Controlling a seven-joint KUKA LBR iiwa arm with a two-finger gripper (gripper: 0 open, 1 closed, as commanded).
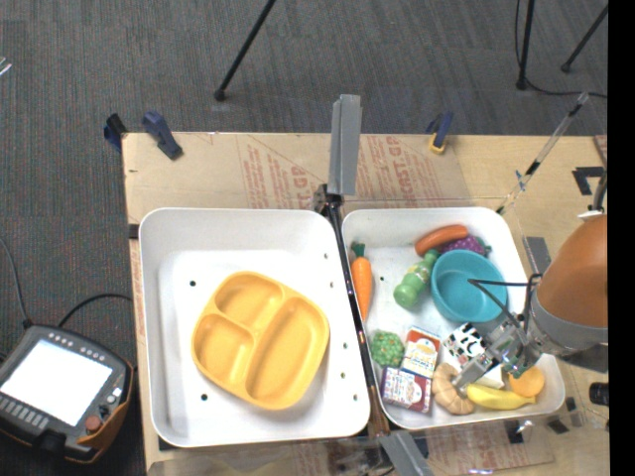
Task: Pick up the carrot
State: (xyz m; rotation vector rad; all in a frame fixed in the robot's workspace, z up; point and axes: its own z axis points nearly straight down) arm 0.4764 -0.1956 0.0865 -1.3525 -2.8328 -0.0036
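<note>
My fingers [493, 360] hover low in the right bin's [392, 216] near corner, above the banana [499, 397] and croissant [453, 394] — whether open or closed I cannot tell — while the carrot [362, 284] lies well apart along that bin's left wall, leaves pointing away.

My single fixed camera looks down aslant from above the cardboard-topped bench [288, 172], framing both shallow white bins [169, 236].
</note>
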